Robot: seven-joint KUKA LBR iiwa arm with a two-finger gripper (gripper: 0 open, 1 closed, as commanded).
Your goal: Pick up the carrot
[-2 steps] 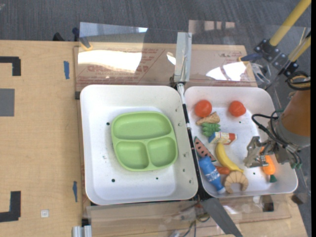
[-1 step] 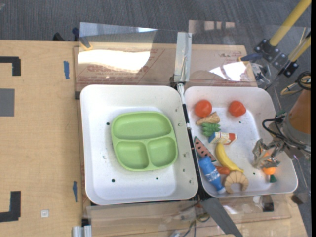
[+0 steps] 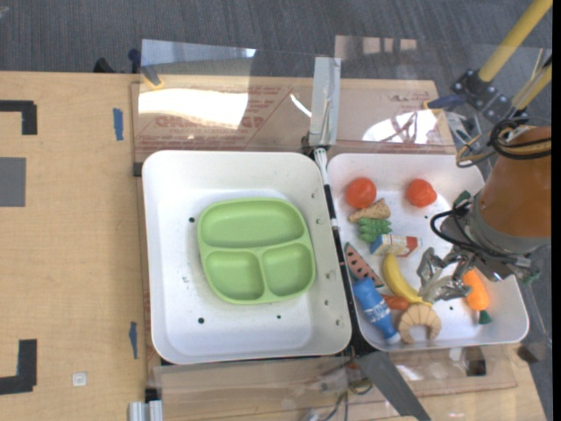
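Camera view shows my jaws (image 3: 443, 279) low in the right bin (image 3: 513, 327), just beside the carrot (image 3: 476, 291); their state I cannot tell. Banana (image 3: 399, 279) and croissant (image 3: 421, 320) crowd close, so I risk catching a neighbour instead.

Carrot (image 3: 476, 293) seemingly half behind tool (image 3: 447, 279)

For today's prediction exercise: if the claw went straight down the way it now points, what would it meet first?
Probably the white floor of the right bin, between the banana and the carrot; the claw hangs beside the carrot, though depth is unclear.
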